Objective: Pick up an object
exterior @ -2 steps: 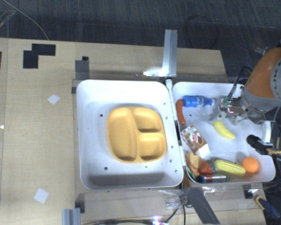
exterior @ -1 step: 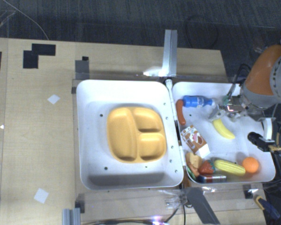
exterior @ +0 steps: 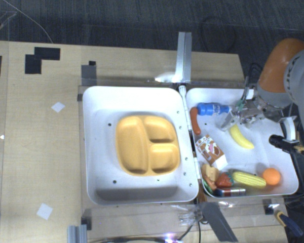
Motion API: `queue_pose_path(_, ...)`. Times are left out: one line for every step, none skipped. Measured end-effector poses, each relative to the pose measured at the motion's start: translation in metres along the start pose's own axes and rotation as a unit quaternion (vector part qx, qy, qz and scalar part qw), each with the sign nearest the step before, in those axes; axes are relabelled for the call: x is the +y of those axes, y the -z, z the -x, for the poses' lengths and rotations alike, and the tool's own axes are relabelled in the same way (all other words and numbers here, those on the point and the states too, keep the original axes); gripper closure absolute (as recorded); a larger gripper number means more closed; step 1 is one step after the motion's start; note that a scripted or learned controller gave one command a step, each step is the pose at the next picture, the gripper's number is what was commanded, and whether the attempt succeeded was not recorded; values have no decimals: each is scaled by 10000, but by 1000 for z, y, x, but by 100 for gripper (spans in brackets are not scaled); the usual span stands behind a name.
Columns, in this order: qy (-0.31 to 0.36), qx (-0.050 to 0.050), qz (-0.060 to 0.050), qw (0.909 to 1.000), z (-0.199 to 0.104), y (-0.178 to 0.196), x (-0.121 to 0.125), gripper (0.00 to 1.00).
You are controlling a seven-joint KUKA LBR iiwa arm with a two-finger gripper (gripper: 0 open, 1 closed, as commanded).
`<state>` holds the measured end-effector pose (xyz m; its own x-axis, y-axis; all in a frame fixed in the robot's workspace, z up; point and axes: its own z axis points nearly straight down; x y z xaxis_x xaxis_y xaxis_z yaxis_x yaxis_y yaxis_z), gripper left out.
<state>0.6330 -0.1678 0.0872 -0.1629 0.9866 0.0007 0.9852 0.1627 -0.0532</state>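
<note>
Gripper [exterior: 241, 116] hangs low in the right bin [exterior: 289, 186], just above the banana [exterior: 241, 137] and beside the blue bottle [exterior: 211, 109]; finger state unclear, nothing lifted yet.

- Beside my working bin sits the left bin [exterior: 91, 135], white and shallow.
- In it I see a yellow divided tray [exterior: 146, 144], lying flat near the middle.
- A metal post [exterior: 184, 54] stands where the bins meet, at the far edge.
- Black patches [exterior: 40, 58] mark the wooden bench [exterior: 35, 151].
</note>
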Motion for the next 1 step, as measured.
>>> queue_pose_path(25,-19,-12,10000,2,11,-1,100)
